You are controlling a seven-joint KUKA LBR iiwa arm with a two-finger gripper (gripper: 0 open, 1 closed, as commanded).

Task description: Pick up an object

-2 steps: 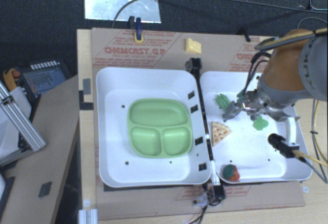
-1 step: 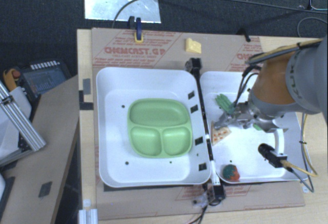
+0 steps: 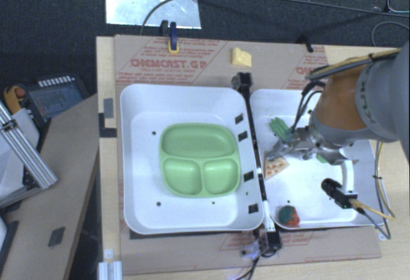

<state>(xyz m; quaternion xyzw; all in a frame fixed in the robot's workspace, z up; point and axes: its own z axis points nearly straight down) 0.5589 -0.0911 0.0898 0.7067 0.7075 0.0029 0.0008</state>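
The right bin (image 3: 301,100) holds a green toy (image 3: 280,126) near its back left. A flat tan, orange-speckled wedge like a pizza slice (image 3: 275,167) lies by its left wall, and a small red and green ball (image 3: 288,215) rests at its front left. My gripper (image 3: 289,147) reaches in from the right and hangs low over the bin. It sits between the green toy and the wedge, close above the wedge's far end. Whether it touches either one is not visible. The grey arm with its orange band (image 3: 343,106) covers the bin's right side.
The left bin (image 3: 138,106) holds a green three-compartment plate (image 3: 198,158). A black divider (image 3: 251,144) runs between the bins. A black part with a yellow cable (image 3: 337,194) hangs over the right bin's front right. A yellow block (image 3: 241,57) lies on the cardboard behind the bins.
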